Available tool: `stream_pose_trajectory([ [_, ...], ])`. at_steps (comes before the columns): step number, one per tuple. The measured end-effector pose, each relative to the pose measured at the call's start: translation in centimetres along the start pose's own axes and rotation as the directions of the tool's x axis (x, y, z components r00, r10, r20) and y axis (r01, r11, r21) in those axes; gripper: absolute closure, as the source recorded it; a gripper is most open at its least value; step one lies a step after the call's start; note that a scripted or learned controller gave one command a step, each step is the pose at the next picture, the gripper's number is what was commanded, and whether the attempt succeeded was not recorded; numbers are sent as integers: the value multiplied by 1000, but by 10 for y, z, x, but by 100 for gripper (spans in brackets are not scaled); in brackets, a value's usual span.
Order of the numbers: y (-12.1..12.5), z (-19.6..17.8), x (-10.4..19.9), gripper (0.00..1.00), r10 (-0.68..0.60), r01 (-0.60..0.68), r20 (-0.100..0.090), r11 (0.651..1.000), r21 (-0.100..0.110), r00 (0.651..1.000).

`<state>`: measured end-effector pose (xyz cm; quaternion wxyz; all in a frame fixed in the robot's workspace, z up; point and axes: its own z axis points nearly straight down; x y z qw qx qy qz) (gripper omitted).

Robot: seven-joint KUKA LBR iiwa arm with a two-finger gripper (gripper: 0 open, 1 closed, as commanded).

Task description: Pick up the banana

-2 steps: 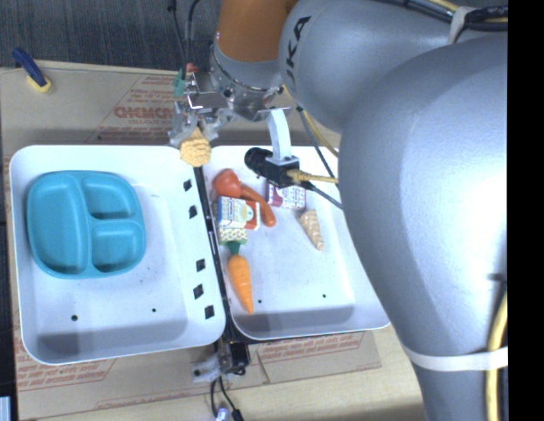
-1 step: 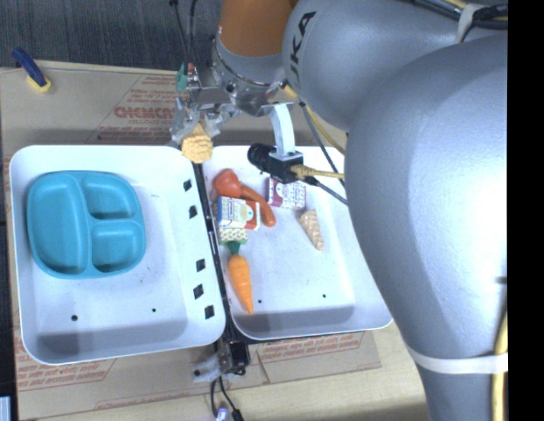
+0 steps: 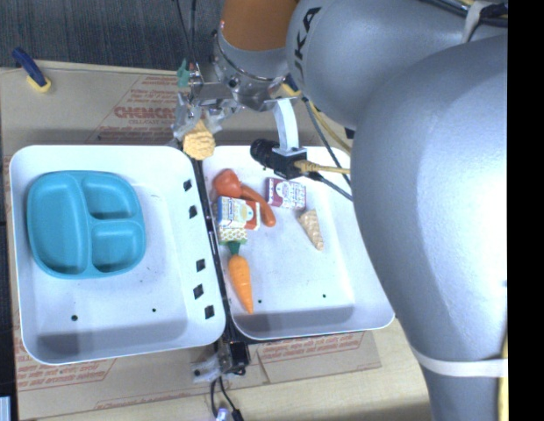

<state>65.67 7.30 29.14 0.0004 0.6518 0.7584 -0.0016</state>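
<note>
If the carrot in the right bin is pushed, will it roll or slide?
The carrot is round and tapered, so it would probably roll in a curve. It looks like smooth, stiff plastic, so it is likely light and somewhat slippery.

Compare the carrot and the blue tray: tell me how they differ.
The carrot is orange, slim and tapered; the blue tray is light blue, broad and split into compartments. The carrot lies in the right bin, close to its left wall, and the blue tray in the left bin. The blue tray is much larger. Both lie flat.
</note>
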Motion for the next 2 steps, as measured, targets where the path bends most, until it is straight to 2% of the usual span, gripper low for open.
stream_pose_trajectory([
  [2,1,-20,1,100,-12,12,2,1000,0,1000],
])
